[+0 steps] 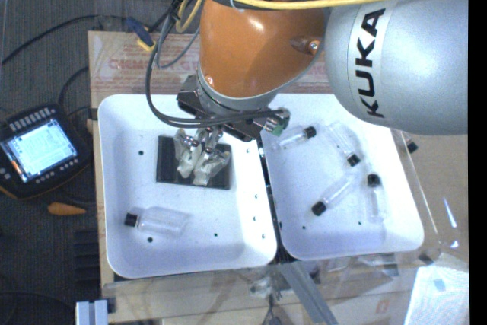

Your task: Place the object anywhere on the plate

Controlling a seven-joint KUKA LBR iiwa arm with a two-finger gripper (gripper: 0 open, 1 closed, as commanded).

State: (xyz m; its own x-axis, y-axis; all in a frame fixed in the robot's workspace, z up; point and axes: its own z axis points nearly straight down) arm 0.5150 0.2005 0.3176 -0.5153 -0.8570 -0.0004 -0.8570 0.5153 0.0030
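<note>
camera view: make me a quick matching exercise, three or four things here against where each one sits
Things:
1. gripper
2. black plate
3. lone clear vial
4. handheld screen

Places:
a. outside the bins, at the left
b. left bin, near its front edge
c. over the black plate
d. flat on the left bin's floor

Pairs: 1-c, 2-d, 3-b, 4-a

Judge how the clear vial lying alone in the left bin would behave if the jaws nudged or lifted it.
The clear vial lies on its side on the left bin floor, so a nudge would probably roll it. It looks see-through and empty behind its black cap, so likely light. Its smooth, round wall may slip in a loose pinch. Glass or plastic cannot be told.
</note>
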